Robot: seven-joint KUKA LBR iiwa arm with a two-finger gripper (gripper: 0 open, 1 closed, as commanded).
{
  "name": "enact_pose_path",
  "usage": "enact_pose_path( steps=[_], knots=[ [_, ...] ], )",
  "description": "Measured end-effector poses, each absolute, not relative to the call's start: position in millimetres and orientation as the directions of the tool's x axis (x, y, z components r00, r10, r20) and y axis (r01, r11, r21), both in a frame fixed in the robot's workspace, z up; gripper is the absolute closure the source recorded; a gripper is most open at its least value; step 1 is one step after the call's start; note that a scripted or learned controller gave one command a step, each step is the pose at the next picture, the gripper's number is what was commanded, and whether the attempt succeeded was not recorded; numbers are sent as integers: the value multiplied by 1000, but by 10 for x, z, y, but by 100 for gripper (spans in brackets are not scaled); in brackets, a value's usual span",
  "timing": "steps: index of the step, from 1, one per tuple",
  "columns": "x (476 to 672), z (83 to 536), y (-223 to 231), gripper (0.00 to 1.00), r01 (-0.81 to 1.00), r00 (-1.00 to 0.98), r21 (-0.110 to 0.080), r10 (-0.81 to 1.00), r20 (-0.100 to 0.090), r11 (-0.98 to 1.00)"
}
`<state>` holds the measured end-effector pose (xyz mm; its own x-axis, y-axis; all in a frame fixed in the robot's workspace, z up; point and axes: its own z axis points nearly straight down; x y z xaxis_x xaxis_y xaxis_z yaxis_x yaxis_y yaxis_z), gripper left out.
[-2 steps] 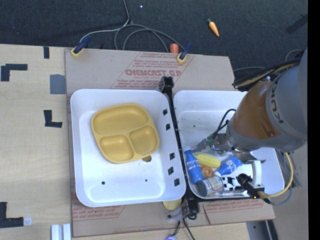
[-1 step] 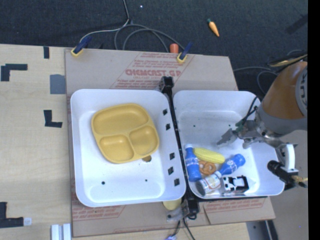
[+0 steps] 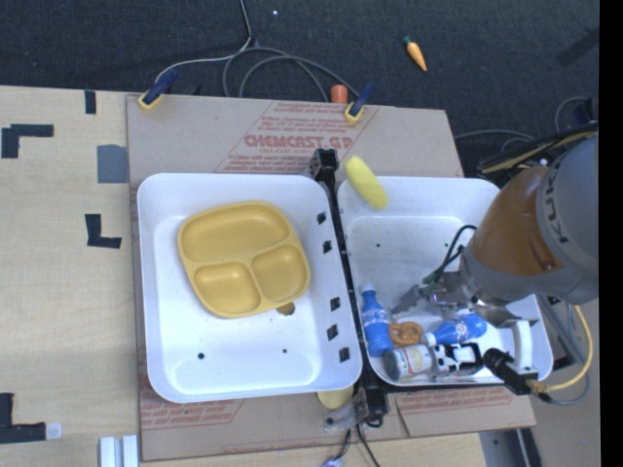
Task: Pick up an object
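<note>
The right bin (image 3: 409,232) holds a cluster of small things in its near half: a blue bottle (image 3: 373,321), a brown pretzel-shaped piece (image 3: 405,334), a white jar lying on its side (image 3: 411,362), a blue and white object (image 3: 459,330) and a black and white item (image 3: 456,356). My gripper (image 3: 435,295) is low over this bin, just above and right of the bottle and pretzel, with the orange-banded wrist behind it. Nothing is visibly held in it. A yellow oblong object (image 3: 366,182) lies on the far rim of the bin.
The left bin (image 3: 170,358) holds a yellow divided plate (image 3: 244,258) with a small dark item (image 3: 285,308) at its near edge. A black divider (image 3: 334,261) runs between the bins. Cables lie on the dark floor behind, with a small carrot (image 3: 417,54).
</note>
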<state>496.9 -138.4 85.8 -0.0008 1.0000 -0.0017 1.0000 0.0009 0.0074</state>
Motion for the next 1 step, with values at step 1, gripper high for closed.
enact_pose_path(
  steps=[1],
  knots=[
    [5638,2760,-2285,0,1000,1,20,1000,-12,0]
  ],
)
